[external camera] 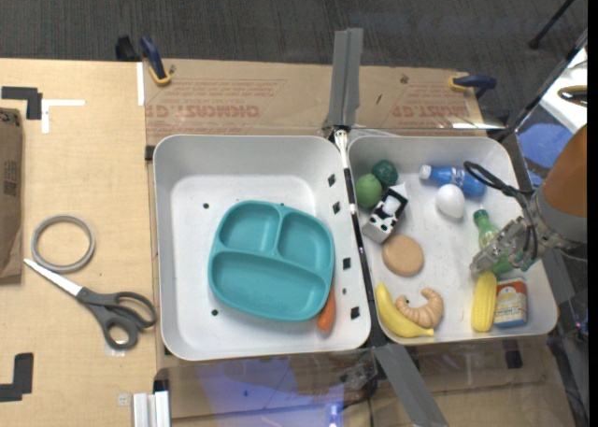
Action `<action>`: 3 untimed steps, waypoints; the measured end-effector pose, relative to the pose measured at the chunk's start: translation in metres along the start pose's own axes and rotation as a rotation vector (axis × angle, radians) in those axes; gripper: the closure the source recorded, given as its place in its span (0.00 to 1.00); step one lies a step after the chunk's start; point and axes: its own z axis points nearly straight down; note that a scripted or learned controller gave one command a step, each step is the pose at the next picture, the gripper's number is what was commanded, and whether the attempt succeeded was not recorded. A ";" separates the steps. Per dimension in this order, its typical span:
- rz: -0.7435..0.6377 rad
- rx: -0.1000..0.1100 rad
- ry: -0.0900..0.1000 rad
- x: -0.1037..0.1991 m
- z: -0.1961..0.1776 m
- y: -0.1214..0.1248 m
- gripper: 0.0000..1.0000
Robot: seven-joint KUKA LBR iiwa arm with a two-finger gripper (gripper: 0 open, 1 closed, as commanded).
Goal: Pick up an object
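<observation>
While the gripper (505, 249) sits low at the right edge of the right bin (411, 147), nothing is lifted yet, so the pick reads as early: approach made, grasp not shown.

Gripper state: cannot tell. Its metal parts blur into the clutter under it, and no object shows clearly between them.

Nearest candidates (all resting on the bin floor):
- green bottle (483, 225), just beside the gripper, possibly touching it.
- corn (483, 301), just below the gripper.
- small can (511, 304) with a red label, beside the corn.

Further off in the same bin: white egg (450, 201), blue bottle (455, 177), round cookie (403, 255), croissant (423, 308) lying against a banana (397, 315), a black-and-white cube (384, 215), a green pepper (371, 186).

Left bin (177, 220): teal tray (271, 263), with a carrot (325, 314) at its lower right edge. Well apart from the arm.

On the counter (84, 135) to the left: tape roll (63, 242) and scissors (98, 302), out of play.

Judgement: the target is likely the green bottle or the corn, given where the gripper is. Left to do: close on one object, raise it clear of the bin. Crowding at that corner could spoil the grasp.
</observation>
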 end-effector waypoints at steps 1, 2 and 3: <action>-0.022 -0.001 -0.004 0.032 -0.140 0.019 1.00; -0.346 0.000 -0.001 0.023 -0.057 -0.026 1.00; -0.833 -0.001 -0.005 0.004 -0.072 -0.004 1.00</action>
